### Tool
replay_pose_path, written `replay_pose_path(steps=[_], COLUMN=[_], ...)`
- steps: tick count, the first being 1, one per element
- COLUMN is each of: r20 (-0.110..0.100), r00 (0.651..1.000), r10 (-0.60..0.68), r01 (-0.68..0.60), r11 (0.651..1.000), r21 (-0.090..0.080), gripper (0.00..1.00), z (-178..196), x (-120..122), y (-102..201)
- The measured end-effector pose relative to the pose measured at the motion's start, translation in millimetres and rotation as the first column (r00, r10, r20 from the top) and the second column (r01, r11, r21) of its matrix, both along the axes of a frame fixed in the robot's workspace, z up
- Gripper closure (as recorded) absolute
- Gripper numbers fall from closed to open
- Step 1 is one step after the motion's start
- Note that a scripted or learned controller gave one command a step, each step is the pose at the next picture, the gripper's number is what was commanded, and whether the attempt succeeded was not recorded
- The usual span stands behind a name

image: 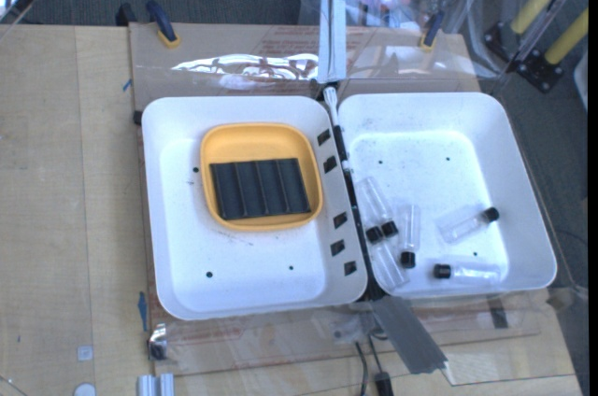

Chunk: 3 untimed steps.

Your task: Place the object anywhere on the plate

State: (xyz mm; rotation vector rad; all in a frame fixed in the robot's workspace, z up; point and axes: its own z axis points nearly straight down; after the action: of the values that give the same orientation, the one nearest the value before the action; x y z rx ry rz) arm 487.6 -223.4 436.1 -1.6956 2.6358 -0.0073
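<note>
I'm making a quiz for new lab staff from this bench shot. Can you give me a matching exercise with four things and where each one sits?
Things:
1. yellow plate
2. dark ridged insert
3. clear vials with black caps
4. blue-handled clamp

Places:
A. lying loose in the right bin
B. on the bench's far edge, behind the left bin
C. on top of the plate
D. in the left bin, toward its far side

Pairs: 1-D, 2-C, 3-A, 4-B
</note>
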Motion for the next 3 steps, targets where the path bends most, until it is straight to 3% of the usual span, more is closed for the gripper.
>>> replay_pose_path(steps=[1,2,3], r20=[-0.004,-0.003,-0.005], r00=[0.931,0.728,0.496], r10=[0.365,0.685,0.868], r01=[-0.365,-0.685,-0.868], r11=[0.931,0.728,0.496], r21=[0.001,-0.002,-0.003], gripper=[1.0,1.0,1.0], z=[-1,-1,-1], x=[-7,-7,-6], y=[1,0,12])
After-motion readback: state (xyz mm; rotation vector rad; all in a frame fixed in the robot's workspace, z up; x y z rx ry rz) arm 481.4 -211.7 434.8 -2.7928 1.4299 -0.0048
